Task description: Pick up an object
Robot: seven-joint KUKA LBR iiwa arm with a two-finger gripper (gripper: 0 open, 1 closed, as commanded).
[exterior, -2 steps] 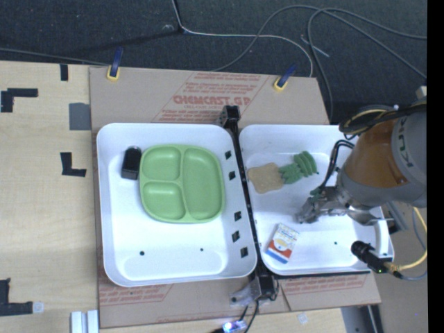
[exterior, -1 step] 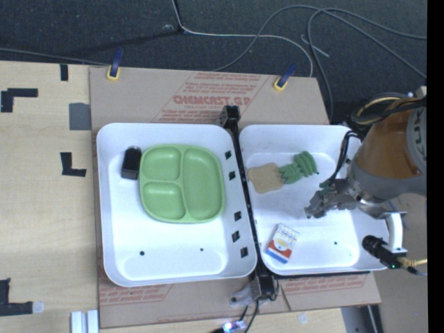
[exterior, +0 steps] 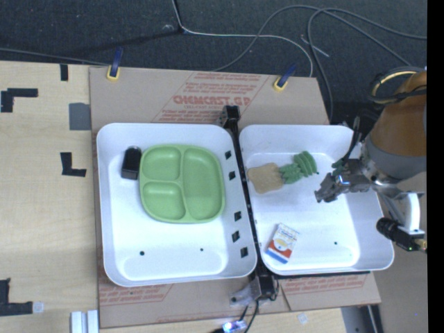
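Camera view: gripper [exterior: 326, 192] poised over the right bin [exterior: 361, 255], just right of the brush [exterior: 283, 173]; fingers' spread impossible to tell. Brush lying in the right bin's upper half: tan block head, green ridged handle. Small red-white-blue box [exterior: 282, 243] below the brush. Green divided plate [exterior: 182, 184] and black block [exterior: 131, 162] left of the brush, in the left bin [exterior: 166, 266].

Left bin [exterior: 111, 207] holds a tray [exterior: 182, 184] and a block [exterior: 131, 163]; right bin [exterior: 361, 248] holds a brush [exterior: 281, 174] and perhaps a carton [exterior: 282, 243].
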